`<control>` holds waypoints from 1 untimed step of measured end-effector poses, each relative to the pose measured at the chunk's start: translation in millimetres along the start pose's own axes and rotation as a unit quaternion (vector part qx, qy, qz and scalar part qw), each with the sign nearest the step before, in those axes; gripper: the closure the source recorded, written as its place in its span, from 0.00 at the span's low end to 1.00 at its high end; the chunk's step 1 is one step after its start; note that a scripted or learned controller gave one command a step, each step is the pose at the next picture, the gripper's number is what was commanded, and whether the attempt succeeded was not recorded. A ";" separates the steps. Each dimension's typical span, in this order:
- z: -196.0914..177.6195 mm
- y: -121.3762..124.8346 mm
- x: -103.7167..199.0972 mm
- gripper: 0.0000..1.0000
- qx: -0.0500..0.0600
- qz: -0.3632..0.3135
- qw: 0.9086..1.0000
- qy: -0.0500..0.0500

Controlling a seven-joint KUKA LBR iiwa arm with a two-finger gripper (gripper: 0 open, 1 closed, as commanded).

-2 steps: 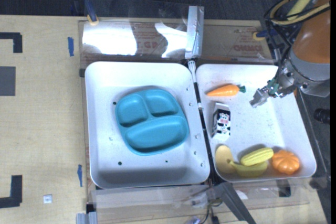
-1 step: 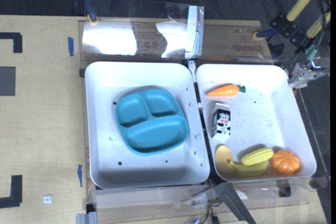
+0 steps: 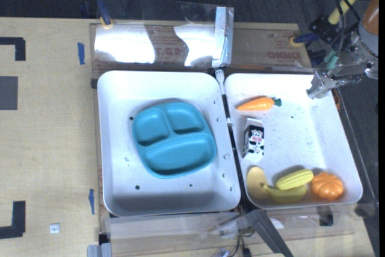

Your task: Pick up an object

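The carrot [image 3: 257, 104] lies in the right bin [image 3: 301, 129] at its 11 o'clock corner, long axis running 3 to 9 o'clock. From the claw [image 3: 319, 88], which hangs over the bin's 1 o'clock rim, the carrot sits toward 8 o'clock, nearer than the corn [image 3: 294, 179]. Whether the claw is open, I cannot tell.

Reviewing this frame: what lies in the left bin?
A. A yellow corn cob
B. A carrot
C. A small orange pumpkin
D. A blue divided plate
D. The blue divided plate sits alone in the left bin, while the carrot, corn cob and pumpkin all lie in the right bin.
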State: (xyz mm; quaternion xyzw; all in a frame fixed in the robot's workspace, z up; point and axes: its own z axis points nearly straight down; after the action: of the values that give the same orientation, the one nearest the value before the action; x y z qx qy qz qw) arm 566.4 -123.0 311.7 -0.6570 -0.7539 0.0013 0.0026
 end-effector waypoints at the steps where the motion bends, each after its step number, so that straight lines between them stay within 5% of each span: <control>1: 31.3 80.2 -59.8 1.00 0.000 -0.037 0.999 -0.001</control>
State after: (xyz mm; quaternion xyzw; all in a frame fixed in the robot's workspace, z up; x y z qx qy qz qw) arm 653.8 -171.2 279.8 -0.6283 -0.7779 0.0020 0.0022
